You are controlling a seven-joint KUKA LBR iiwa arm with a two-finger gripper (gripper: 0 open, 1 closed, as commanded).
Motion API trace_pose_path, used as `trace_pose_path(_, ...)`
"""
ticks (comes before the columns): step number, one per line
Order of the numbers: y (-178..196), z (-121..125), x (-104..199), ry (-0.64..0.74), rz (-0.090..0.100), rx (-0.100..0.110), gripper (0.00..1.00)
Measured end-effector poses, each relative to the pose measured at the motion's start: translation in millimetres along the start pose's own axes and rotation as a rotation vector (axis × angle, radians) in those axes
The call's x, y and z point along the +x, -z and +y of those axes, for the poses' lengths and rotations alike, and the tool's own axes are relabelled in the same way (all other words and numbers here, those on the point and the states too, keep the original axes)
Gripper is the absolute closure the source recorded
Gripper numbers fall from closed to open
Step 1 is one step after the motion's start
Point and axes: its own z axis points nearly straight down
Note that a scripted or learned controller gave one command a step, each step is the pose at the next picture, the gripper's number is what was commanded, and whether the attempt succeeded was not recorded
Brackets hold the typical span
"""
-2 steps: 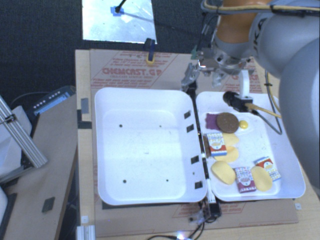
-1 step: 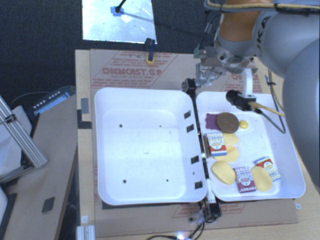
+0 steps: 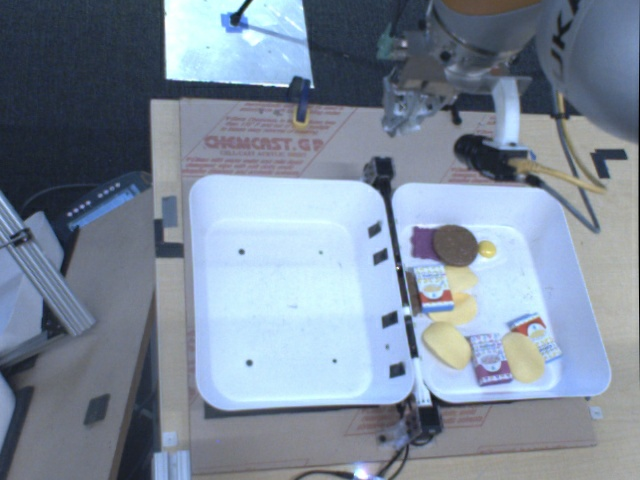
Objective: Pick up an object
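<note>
My gripper (image 3: pixel 405 118) hangs high above the bench, over the back edge of the bins near the divider, with nothing seen between its fingers. The right bin (image 3: pixel 570 268) holds the objects. A brown round disc (image 3: pixel 455 244) lies on a purple piece (image 3: pixel 424 239) at the bin's back left, with a small yellow ball (image 3: pixel 487 250) beside it. Below them lie small red-white-blue cartons (image 3: pixel 432 287) (image 3: pixel 489 357) (image 3: pixel 535 334) and pale yellow oval pieces (image 3: pixel 447 345) (image 3: pixel 523 357) (image 3: pixel 461 280).
The left bin (image 3: pixel 280 288) stands beside the right one, joined by a black clipped divider (image 3: pixel 395 268). A yellow-and-blue clamp (image 3: pixel 300 103) sits on the cardboard behind the left bin. A shiny metal plate (image 3: pixel 237 28) lies at the back left.
</note>
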Motion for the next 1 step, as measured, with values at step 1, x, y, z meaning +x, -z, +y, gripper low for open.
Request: trace_pose_path(1,-197.8,-43.4,-4.6,-0.011,-0.007,0.034,1.0)
